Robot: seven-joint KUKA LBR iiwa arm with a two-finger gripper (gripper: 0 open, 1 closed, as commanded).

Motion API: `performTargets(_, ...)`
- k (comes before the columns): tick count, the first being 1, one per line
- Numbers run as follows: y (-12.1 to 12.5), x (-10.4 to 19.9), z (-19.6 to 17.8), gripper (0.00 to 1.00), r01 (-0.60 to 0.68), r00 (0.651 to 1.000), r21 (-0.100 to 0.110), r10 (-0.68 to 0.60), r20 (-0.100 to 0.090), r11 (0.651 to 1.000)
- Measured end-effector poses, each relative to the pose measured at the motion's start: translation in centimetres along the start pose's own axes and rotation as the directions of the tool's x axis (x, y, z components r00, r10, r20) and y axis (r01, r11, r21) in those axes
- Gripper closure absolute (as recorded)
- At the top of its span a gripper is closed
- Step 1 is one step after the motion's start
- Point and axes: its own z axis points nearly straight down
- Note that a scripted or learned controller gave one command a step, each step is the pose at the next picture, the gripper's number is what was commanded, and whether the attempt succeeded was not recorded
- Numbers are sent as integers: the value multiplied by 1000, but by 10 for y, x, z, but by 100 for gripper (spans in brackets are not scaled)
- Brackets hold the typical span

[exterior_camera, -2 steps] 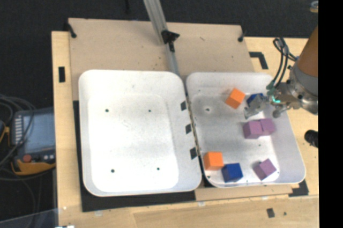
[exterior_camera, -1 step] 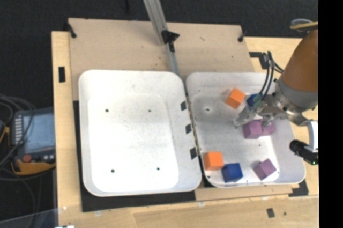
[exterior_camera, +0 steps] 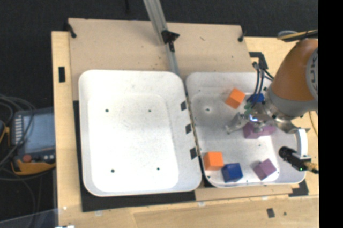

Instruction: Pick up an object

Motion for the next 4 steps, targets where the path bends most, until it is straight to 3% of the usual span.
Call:
performTargets(1,7,-3,13,0,2,1000,-28,-2,9,1000)
performTargets(2,8,-6,4,100,-6,1000,-33,6,13,999)
performTargets(3,5,-4,-58,100,6,1000,-11,-6,2,1000)
performTargets(4,5,-15,-109,100,6,1000,-11,-6,2,1000)
